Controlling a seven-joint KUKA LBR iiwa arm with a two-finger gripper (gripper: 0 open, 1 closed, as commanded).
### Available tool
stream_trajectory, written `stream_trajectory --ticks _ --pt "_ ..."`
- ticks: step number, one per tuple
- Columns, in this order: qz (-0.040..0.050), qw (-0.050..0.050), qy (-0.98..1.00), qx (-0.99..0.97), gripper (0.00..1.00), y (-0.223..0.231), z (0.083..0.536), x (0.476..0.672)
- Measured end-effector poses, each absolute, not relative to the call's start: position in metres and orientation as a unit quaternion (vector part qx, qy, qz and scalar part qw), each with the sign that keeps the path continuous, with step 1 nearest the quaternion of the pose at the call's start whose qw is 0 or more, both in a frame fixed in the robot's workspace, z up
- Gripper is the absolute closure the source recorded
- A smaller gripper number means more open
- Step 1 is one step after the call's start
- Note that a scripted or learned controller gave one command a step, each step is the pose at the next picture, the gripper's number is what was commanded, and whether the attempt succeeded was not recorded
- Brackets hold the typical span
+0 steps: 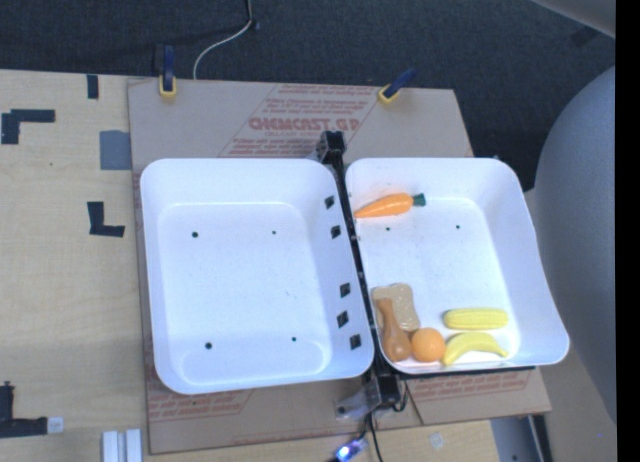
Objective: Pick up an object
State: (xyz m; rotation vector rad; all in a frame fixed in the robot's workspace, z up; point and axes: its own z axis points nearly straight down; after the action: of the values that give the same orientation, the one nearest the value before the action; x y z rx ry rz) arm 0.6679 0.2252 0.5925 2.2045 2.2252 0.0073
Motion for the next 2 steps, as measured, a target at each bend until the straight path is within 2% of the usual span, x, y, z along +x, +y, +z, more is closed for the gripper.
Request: stream_trajectory --ticks 2 --pt "0.0133 0.012 0.710 0.704 1.00 0.2282 0.6119 0.6696"
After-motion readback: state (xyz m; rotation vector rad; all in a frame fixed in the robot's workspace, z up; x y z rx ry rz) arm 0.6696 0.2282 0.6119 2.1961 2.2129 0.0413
